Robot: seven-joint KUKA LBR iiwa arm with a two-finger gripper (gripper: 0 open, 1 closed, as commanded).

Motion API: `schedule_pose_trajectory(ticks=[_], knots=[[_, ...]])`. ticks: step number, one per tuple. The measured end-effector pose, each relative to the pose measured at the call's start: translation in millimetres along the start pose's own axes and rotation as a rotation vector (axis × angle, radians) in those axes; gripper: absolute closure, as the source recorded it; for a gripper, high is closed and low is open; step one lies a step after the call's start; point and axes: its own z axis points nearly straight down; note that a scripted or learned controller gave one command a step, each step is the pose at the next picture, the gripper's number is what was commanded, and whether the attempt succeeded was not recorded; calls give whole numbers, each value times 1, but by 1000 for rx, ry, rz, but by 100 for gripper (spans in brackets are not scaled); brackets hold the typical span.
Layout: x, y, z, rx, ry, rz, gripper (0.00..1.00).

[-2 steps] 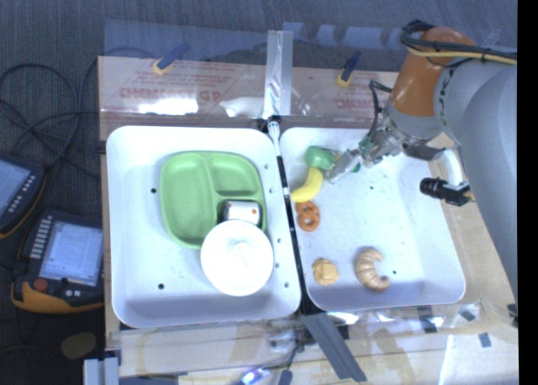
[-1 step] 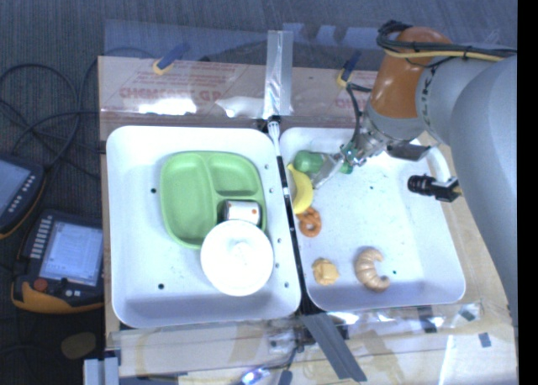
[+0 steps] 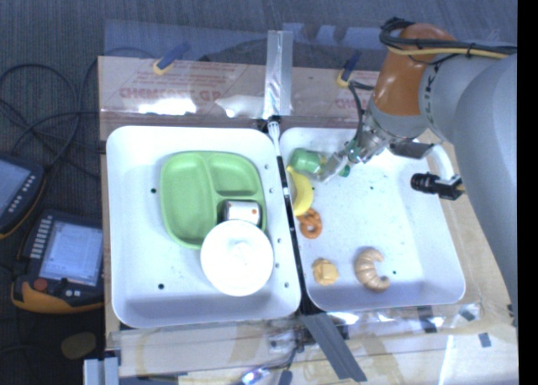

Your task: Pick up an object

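- Nearest the camera in the right bin (image 3: 437,278), a croissant (image 3: 371,267) lies beside a small golden pastry (image 3: 324,271), the two close but apart.
- In the left bin (image 3: 126,232), a white round plate (image 3: 238,256) overlaps the near corner of a green divided tray (image 3: 202,194); a small white cup (image 3: 241,210) lies on its side in the tray, just behind the plate.
- Further back in the right bin, a small brown doughnut (image 3: 310,224) sits just below a banana (image 3: 300,191), which lies along the wall between the bins.
- A green object (image 3: 305,160) rests at the banana's far end, in the right bin's far-left corner.
- The gripper (image 3: 336,166) reaches down at a slant from the right, its tip just beside the green object's right side; the fingers look near each other, but whether they pinch the object or merely touch it cannot be told.
- The arm's orange band (image 3: 402,81) and grey body rise behind, over the bin's far-right edge.
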Motion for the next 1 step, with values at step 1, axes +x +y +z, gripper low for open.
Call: schedule_pose_trajectory(ticks=[1], knots=[[45,26,-130,-7,11,216,100]])
